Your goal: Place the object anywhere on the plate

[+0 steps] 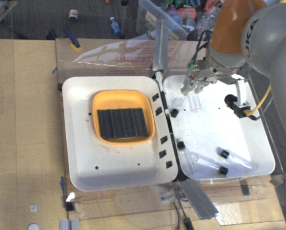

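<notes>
An orange plate (123, 97) lies in the left bin (80, 128), and a black ridged slab (122, 122) rests flat on it. My gripper (192, 87) hangs over the far left part of the right bin (257, 143), open, with nothing between its fingers. Just below it a clear tube (195, 103) lies on the bin floor. Two more clear tubes with black caps (209, 163) (234, 158) lie near the right bin's front edge.
Small black caps (181, 145) (174, 112) sit along the right bin's left side, by the divider between the bins. A grey metal post (158, 51) rises behind the divider. A clear box of colourful items (181, 4) stands behind the bench.
</notes>
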Robot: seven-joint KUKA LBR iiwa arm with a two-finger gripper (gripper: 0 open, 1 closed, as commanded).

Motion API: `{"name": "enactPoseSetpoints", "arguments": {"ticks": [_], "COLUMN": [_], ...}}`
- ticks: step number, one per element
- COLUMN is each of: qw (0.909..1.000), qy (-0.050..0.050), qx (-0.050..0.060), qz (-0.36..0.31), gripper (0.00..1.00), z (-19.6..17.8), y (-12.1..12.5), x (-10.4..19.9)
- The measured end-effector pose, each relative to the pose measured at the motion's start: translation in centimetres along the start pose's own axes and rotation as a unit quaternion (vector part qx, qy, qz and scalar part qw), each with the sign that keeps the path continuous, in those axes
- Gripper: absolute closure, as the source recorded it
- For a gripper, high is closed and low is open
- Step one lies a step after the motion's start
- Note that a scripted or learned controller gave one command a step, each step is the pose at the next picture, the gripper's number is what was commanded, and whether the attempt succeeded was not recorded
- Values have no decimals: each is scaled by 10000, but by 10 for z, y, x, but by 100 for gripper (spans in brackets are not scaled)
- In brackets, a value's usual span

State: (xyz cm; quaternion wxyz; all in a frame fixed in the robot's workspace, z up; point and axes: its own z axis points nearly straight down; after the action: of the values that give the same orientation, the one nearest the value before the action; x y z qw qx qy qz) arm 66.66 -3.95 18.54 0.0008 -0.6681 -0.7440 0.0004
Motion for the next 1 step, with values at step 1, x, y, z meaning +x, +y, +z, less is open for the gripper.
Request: {"name": "enactPoseSetpoints", "arguments": {"ticks": [1], "qw": [10000], "qy": [-2], "qx": [-3], "qz": [0], "gripper": [0], "z": [0], "y": [0], "x": [0]}}
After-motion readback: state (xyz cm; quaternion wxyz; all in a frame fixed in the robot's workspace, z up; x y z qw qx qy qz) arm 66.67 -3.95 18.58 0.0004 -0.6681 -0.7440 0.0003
